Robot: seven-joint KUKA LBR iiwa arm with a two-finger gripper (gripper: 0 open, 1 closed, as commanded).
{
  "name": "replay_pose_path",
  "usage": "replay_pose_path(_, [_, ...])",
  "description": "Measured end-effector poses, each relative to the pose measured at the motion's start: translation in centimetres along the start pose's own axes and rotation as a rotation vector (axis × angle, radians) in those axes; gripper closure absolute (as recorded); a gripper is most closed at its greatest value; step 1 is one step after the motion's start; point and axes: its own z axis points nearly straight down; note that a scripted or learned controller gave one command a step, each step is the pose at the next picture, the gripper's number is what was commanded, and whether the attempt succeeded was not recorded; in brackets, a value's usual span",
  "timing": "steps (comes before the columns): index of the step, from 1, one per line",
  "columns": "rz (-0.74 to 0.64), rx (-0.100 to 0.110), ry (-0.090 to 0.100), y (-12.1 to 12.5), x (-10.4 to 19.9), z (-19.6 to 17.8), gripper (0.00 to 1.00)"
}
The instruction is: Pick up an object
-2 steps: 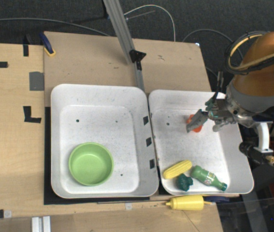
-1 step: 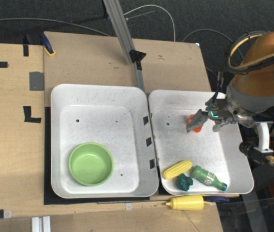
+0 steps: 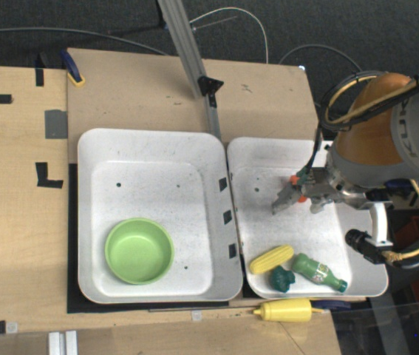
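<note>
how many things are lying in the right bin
3: a yellow corn cob near the front wall, a dark green piece just in front of it, and a green bottle to their right. The arm may hide more.

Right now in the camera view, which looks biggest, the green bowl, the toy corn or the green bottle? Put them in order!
1. Green bowl, in the left bin: clearly biggest.
2. Green bottle and toy corn, in the right bin: these look about alike in length, so I won't rank them. The bottle may be slightly longer.
</note>
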Motion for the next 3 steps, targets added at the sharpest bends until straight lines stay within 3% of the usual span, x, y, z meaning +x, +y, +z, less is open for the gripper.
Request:
replay_pose_path(2, [0.000,-0.007,-0.002,0.2,0.1,9.5,0.00])
replay_pose_path(3, [-0.001,-0.005,0.000,0.1,0.2,8.5,1.00])
